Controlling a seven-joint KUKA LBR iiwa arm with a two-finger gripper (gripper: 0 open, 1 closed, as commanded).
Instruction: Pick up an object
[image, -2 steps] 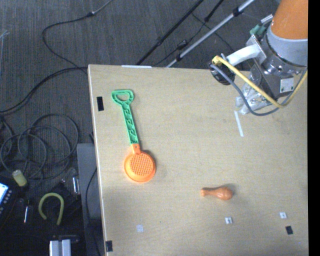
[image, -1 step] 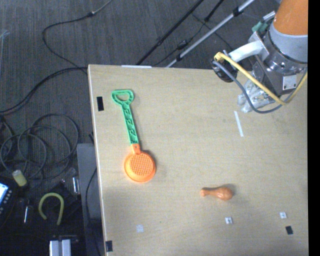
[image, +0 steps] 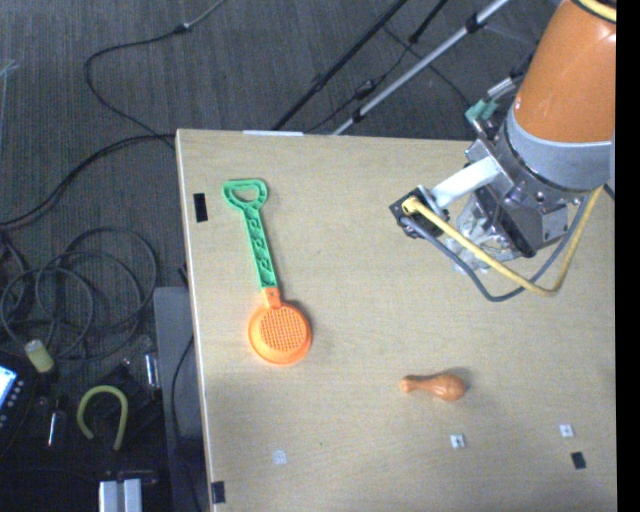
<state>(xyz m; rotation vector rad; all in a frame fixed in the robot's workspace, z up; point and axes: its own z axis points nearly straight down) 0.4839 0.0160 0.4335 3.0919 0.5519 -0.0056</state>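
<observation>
A toy sieve (image: 266, 277) with a green handle and a round orange mesh head lies on the left part of the tan bench top (image: 370, 190), handle pointing away. A small orange drumstick-shaped piece (image: 436, 385) lies toward the front, right of centre. My gripper (image: 492, 232) hangs over the right rear part of the bench, under the grey wrist and orange band, well above and behind the drumstick piece. Yellow and grey cables loop around it. I see nothing held in it.
The bench's left edge runs down near x=190, with dark carpet, coiled cables and a yellow hook-shaped item (image: 102, 410) on the floor beyond. Tripod legs (image: 420, 60) cross behind the bench. Small black and white markers (image: 576, 460) dot the front right.
</observation>
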